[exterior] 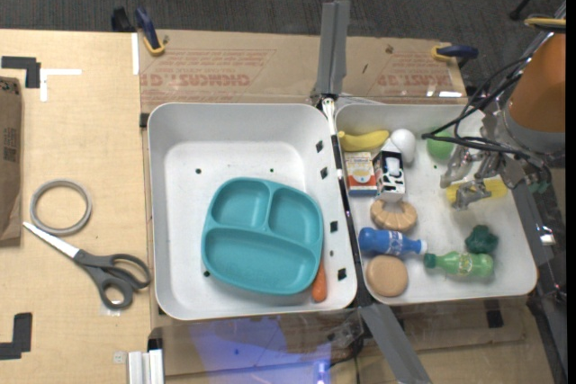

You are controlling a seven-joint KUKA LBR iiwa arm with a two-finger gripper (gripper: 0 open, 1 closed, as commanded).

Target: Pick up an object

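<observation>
Nearest me, at the right bin's (531, 283) front edge, lies a green bottle (461, 263), light, hard and slick; I'd grip it across the body. Just behind it sits a dark green lump (481, 239). Beyond that hangs the hand (468, 180); I can't tell its state.

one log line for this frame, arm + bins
arm: over right bin | gripper: above yellow object, grasp unconfirmed | left bin: teal divided tray, carrot
</observation>
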